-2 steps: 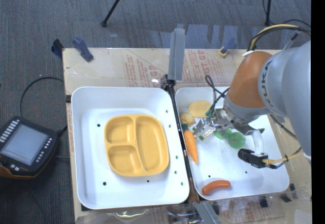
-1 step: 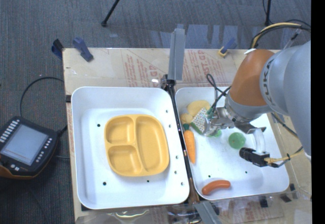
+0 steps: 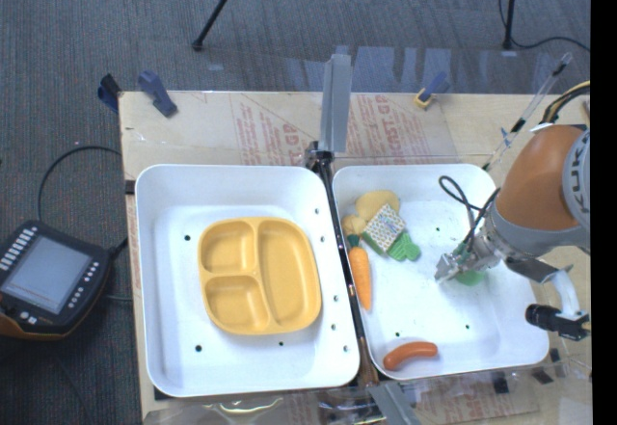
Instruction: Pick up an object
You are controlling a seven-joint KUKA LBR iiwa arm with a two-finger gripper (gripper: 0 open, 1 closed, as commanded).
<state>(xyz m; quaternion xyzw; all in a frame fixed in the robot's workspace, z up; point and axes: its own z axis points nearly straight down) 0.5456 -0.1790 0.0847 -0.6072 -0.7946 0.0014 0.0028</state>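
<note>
Your gripper (image 3: 453,266) is low over a green thing (image 3: 470,276); its state is unclear, so it may slip free.

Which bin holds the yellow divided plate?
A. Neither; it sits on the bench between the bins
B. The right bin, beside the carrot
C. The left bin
C: the plate lies flat in the left bin, while the carrot lies in the right bin.
</note>
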